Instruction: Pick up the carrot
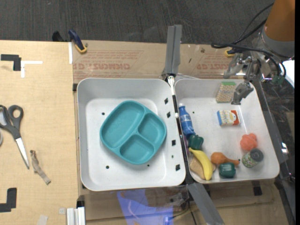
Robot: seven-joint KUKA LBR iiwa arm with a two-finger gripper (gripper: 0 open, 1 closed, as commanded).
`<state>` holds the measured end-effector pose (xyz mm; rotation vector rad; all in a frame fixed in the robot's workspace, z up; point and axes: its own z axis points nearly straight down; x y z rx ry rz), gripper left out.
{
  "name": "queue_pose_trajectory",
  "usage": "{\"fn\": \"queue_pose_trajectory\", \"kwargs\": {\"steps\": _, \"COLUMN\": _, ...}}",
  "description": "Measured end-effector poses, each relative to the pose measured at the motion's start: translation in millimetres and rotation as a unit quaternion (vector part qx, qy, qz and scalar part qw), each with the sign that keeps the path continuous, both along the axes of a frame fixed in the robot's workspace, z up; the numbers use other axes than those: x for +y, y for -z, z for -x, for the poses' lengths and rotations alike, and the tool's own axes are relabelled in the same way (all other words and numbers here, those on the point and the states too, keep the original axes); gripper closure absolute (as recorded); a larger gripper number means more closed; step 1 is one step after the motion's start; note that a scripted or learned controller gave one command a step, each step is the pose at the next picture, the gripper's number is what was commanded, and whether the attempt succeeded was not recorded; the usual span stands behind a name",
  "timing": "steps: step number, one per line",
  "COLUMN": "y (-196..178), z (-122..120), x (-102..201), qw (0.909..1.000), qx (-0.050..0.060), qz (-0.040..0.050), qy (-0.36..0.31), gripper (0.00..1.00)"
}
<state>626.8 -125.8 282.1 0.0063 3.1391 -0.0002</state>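
Observation:
The carrot is a short orange piece lying in the right bin, near its front edge. It rests between a banana on its left and a small can on its right. A green block touches its front side. My gripper hangs over the back right of the same bin, beside a patterned packet. It is well behind the carrot and apart from it, with nothing seen in it.
The right bin also holds a blue bottle, a green pepper, a small carton and a pink-orange ball. A teal divided plate lies in the left bin. Scissors lie on the bench at far left.

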Motion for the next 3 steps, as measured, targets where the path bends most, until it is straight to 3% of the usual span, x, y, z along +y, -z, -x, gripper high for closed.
{"fn": "queue_pose_trajectory", "kwargs": {"steps": 1, "y": -2, "z": 76, "x": 15, "qw": 1.0000, "qx": 0.000, "qz": 0.0001, "qy": 0.005, "gripper": 0.00}}
{"fn": "queue_pose_trajectory", "kwargs": {"steps": 2, "y": 49, "z": 137, "x": 35, "qw": 0.9977, "qx": 0.001, "qz": -0.0002, "qy": 0.068, "gripper": 0.00}}
{"fn": "queue_pose_trajectory", "kwargs": {"steps": 3, "y": 89, "z": 78, "x": -44, "qw": 0.9734, "qx": 0.000, "qz": 0.0000, "qy": 0.229, "gripper": 0.00}}
